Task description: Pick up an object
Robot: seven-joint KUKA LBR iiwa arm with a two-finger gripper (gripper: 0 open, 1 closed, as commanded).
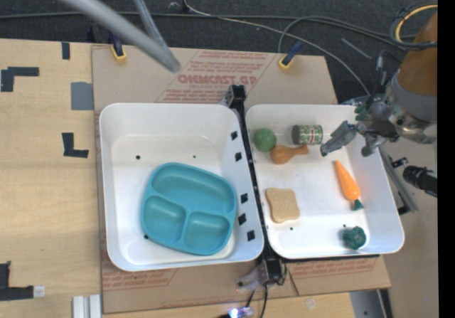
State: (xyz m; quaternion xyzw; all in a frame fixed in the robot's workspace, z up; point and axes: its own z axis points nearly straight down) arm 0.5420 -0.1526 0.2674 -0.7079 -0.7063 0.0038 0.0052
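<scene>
The gripper (352,140) hangs over the right bin's (313,242) far right side with its two fingers spread open and nothing between them. Just below it lies the carrot (346,181). A small can (307,134) lies to its left, near a green ball (264,139).
</scene>
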